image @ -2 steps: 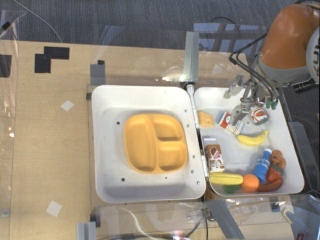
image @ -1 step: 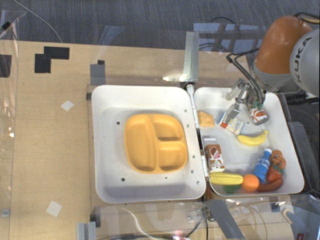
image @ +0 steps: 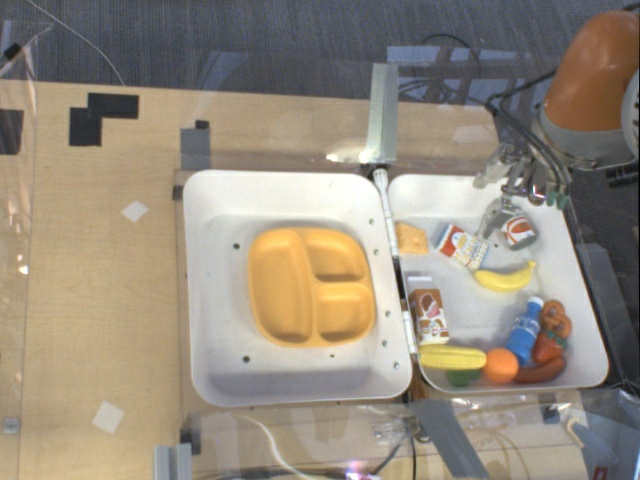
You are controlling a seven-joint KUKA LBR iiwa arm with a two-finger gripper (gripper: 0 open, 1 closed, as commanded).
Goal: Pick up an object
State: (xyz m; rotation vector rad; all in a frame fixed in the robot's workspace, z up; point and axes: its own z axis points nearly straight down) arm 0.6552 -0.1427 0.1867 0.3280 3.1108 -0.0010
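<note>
Tray (image: 305,286) in left bin (image: 215,298); banana (image: 504,277) in right bin (image: 590,353)

No text, brand or number is legible; the printing on the small cartons (image: 426,313) is too blurred.

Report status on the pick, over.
Gripper low in right bin, by the small carton and round pack. Nothing seen held. Banana close below.

Robotics lab setting: pale wooden bench (image: 90,298) with black marker patches (image: 100,115), two shallow white plastic bins (image: 290,378) clamped in metal brackets (image: 381,108), loose cables (image: 450,58), grey carpet floor (image: 250,18).
</note>
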